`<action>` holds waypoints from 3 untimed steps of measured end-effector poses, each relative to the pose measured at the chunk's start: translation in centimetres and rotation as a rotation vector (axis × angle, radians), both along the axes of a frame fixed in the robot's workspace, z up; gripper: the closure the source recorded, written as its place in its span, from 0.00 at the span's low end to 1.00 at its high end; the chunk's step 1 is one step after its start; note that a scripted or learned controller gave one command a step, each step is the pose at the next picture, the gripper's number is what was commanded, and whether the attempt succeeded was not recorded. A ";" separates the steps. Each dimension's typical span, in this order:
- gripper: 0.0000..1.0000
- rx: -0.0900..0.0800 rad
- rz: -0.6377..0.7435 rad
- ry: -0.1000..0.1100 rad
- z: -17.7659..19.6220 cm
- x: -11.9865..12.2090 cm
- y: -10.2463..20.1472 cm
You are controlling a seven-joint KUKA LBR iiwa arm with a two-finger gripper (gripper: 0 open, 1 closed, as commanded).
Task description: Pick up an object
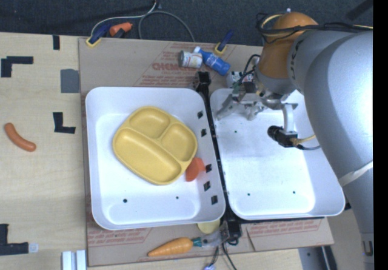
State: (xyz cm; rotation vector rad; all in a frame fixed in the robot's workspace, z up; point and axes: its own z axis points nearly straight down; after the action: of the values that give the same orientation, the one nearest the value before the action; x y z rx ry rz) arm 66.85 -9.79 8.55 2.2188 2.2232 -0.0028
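Showing faint red print on cardboard [163, 67], unreadable, gripper [239, 102] nearby

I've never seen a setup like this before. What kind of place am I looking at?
Probably a robotics lab test bench. A big grey robot arm with an orange band reaches over two shallow white plastic bins, and toy items like a yellow divided plastic plate and an orange toy carrot serve as practice objects.

You see two bins [100, 141] of smooth white plastic, slightly glossy, and a matt yellow plastic plate [154, 143]. The bench [36, 202] looks like pale wood under brown cardboard [121, 65]; the arm [339, 81] is smooth grey metal.
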 end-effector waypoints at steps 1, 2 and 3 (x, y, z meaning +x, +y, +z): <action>0.00 -0.001 -0.002 -0.004 0.1 -2.7 0.1; 0.00 -0.001 0.001 0.005 0.0 0.0 0.2; 0.00 -0.002 -0.008 -0.007 0.2 -1.6 -10.3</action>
State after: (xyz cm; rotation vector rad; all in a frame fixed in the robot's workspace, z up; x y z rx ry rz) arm 65.29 -20.04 8.75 2.2230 2.2101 0.0030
